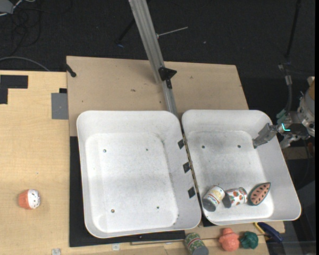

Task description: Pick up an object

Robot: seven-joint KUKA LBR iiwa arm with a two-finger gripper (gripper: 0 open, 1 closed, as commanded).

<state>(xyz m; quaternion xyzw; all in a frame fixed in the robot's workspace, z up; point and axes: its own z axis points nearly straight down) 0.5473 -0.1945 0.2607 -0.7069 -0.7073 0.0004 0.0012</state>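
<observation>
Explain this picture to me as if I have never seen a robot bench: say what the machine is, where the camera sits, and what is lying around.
One camera looks down at a slant on a bench with two shallow white bins. The left bin and the right bin sit side by side. The machine is a robot arm reaching in from the right; its gripper, a two-finger claw, hangs over the right bin's far right edge. I see nothing between its fingers. At the right bin's near edge lie three small things: a small can, a spotted cup and an oval red piece. Outside the bins, an orange ball rests on the wooden board at left, and some small toys lie below the right bin.
</observation>
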